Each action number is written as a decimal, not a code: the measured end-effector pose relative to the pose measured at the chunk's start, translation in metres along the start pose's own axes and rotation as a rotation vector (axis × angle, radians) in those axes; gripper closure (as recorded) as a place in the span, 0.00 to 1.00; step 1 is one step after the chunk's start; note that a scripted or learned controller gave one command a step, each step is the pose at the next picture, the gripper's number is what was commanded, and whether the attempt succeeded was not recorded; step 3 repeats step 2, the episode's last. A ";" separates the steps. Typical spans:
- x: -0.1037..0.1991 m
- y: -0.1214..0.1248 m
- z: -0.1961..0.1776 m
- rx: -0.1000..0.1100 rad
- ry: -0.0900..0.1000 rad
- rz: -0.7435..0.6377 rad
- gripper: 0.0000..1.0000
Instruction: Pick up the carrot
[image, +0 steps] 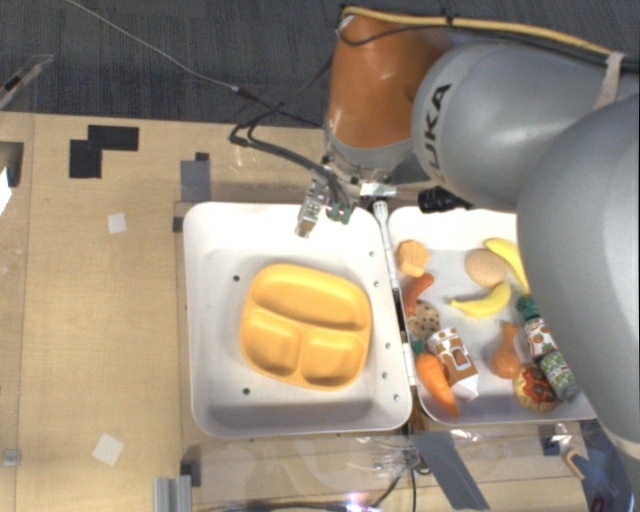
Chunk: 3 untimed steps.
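Reaching in from the right, grey arm (530, 130) bulking large. Orange wrist band (375, 85) directly above the gripper (325, 208), pointing down.

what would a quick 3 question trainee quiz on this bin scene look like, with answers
1. True or false: the carrot lies in the same bin as the yellow tray.
2. Which bin is the gripper above? A) the left bin B) the right bin C) neither
3. Fill in: just right of the carrot sits a small ____ carton.

Key
1. False. The carrot lies in the right bin, near its front left corner; the tray is in the left bin.
2. A. It hangs over the back edge of the left bin, well away from the carrot.
3. Brown and white carton, beside the carrot.
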<state>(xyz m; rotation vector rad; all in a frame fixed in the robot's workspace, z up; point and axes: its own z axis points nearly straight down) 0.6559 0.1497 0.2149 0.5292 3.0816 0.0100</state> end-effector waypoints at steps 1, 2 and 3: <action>0.078 0.015 0.090 0.006 0.011 0.095 1.00; 0.088 0.061 0.027 -0.001 0.004 -0.043 1.00; 0.088 0.061 0.027 -0.001 0.004 -0.043 1.00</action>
